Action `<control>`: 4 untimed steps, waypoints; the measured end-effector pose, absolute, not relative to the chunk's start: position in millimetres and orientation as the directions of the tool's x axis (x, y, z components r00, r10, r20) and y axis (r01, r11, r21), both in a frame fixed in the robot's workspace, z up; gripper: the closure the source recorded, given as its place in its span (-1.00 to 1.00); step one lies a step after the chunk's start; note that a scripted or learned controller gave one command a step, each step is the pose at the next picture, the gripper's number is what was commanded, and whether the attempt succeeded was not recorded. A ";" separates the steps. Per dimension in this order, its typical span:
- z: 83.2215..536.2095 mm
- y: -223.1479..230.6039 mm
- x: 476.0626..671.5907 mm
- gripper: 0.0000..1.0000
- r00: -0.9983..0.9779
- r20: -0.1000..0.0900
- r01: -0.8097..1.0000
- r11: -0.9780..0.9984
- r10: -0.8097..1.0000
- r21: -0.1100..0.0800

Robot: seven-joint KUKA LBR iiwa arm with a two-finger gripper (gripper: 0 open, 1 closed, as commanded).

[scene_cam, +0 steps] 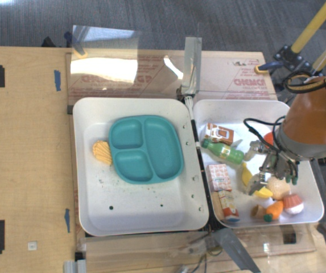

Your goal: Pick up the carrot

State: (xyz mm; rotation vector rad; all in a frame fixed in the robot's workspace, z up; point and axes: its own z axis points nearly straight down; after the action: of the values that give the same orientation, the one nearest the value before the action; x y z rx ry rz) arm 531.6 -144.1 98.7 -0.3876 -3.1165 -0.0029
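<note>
Carrot [274, 210] is seen at the near edge of the right bin [316, 218], crowded among toy foods, so access is tight. Gripper [268, 175] is poised just far of it; state of the jaws cannot be told, nothing seen held

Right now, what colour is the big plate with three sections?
Teal, a blue-green. The plate shows best in the camera view, in the left bin.

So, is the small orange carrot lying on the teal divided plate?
No, the small orange carrot lies in the right white bin, not on the teal divided plate.
</note>
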 end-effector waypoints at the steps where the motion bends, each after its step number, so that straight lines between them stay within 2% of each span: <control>1: 88.5 -123.4 483.9 -1.00 -0.971 -0.009 0.237 0.972 0.237 0.001; 2: 99.6 -122.7 485.6 1.00 -0.972 -0.012 0.235 0.972 0.235 0.001; 3: 268.8 -127.4 483.0 1.00 -0.993 -0.015 -0.115 0.993 -0.115 -0.004; 4: 330.3 -180.4 510.1 1.00 -0.927 -0.010 -0.376 0.927 -0.376 -0.007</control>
State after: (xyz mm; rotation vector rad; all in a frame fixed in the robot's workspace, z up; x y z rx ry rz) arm 510.1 -180.4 330.3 0.6039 -3.0942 0.0073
